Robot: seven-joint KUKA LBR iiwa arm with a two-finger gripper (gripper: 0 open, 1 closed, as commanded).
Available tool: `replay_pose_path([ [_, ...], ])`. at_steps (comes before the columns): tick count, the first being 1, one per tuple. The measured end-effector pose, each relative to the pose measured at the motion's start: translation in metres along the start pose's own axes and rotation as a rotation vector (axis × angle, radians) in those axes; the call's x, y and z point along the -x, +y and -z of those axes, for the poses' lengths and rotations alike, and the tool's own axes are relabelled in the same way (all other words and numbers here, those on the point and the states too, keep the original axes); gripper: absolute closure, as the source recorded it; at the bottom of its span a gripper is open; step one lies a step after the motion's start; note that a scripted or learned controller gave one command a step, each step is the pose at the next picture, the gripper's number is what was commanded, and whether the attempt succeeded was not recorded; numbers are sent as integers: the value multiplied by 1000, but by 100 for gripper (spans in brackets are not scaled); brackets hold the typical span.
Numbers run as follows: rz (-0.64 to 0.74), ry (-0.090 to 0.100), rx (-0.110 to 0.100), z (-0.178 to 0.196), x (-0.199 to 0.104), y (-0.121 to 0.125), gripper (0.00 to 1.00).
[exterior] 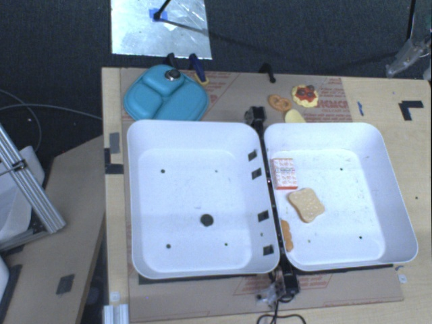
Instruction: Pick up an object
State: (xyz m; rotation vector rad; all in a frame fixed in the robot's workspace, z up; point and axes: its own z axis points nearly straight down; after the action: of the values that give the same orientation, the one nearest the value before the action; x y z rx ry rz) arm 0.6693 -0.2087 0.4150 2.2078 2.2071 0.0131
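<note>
The right bin (378,181) holds a tan slice of toy bread (306,204) near its left side. A small white packet with red print (284,173) lies just above the bread. A thin orange-brown piece (286,235) rests against that bin's left wall, lower down. In the left bin (155,147) there is a small dark round piece (206,220) near the middle of the floor.
A blue divided tray (166,96) sits on the bench behind the left bin. Small toy foods lie behind the right bin: a pretzel (279,102), a red-topped piece (305,95) and a pale yellow piece (294,117). A metal frame (27,187) stands at the left.
</note>
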Motion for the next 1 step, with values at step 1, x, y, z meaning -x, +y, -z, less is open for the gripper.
replay_pose_path([
  [1, 7, 2, -2, 130, -2, 2, 0],
])
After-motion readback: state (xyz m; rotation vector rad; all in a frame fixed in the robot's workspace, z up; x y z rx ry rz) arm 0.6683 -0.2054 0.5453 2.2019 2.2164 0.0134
